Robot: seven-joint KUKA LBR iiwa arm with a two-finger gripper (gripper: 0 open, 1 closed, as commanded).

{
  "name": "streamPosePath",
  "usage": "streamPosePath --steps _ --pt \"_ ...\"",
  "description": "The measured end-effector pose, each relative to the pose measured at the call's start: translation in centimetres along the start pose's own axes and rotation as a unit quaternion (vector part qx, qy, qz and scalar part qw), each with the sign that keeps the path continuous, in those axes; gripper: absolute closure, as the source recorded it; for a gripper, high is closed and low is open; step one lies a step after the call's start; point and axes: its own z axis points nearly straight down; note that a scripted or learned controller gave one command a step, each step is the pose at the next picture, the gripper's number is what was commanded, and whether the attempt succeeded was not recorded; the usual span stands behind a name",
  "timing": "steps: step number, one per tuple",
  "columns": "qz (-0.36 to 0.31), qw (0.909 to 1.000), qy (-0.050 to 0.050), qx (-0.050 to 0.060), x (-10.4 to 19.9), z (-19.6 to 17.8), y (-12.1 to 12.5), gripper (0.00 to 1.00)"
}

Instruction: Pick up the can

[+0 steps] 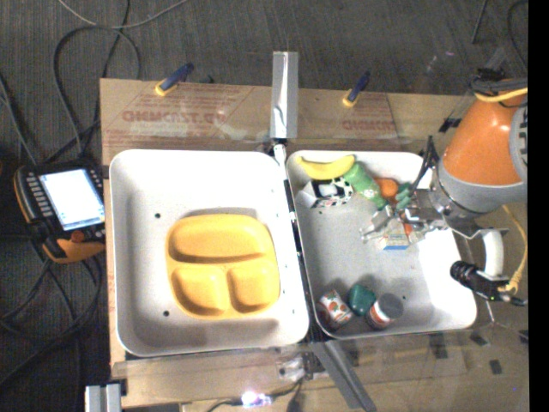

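A small can (385,310) with a grey top and a red side lies near the front edge of the right bin (437,290). A dark green cup (361,298) touches it on the left, and beside that lies a second can-like item with a red and white label (334,307). My gripper (384,226) hangs over the upper middle of the right bin, well behind the cans, just above a small blue and white packet (396,243). Nothing shows between its metal tips.
A banana (326,166), a black and white toy (333,191), a green item (361,181) and an orange item (388,187) crowd the back of the right bin. A yellow compartment plate (225,262) lies in the left bin (137,230).
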Motion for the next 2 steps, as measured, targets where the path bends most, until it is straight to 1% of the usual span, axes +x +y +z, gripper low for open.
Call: streamPosePath --steps 1,2 --pt "0.073 0.9973 0.0 -0.006 0.4 10.7 -3.5 0.0" --pt "0.141 0.9899 -0.003 -0.009 3.0 10.7 -3.7 0.0"
